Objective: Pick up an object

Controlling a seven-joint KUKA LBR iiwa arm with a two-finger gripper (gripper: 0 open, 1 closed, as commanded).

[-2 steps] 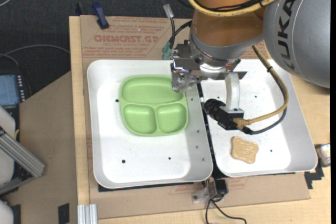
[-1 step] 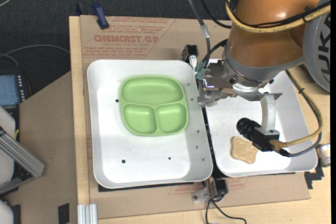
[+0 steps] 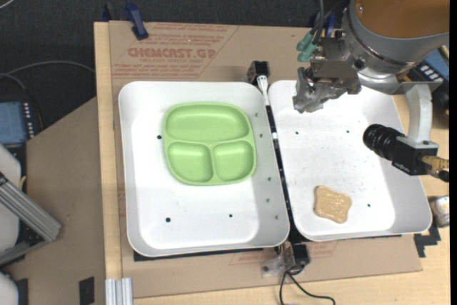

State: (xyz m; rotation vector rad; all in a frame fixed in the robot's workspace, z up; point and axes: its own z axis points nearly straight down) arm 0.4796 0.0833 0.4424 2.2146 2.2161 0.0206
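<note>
- A brown cardboard sheet [image 3: 178, 46] with red print covers the bench under both bins; a blue clamp [image 3: 136, 21] sits on its far left corner.
- The left bin [image 3: 136, 175] holds a pale green divided plate [image 3: 209, 143], lying flat in the far half of the bin. It has one long compartment on the far side and two smaller ones on the near side.
- A small black clip [image 3: 258, 71] stands at the far end of the seam where the two bins meet.
- The gripper [image 3: 308, 100] hangs over the far left corner of the right bin [image 3: 343, 146], just to the right of that seam, with the grey and orange arm behind it reaching in from the right.
- From where I stand I cannot tell whether the gripper is open or closed, and I see nothing held in it.
- A flat tan piece [image 3: 333, 204], shaped rather like a slice of toast, lies on the floor of the right bin close to its near edge, well apart from the gripper and on its near side.
</note>
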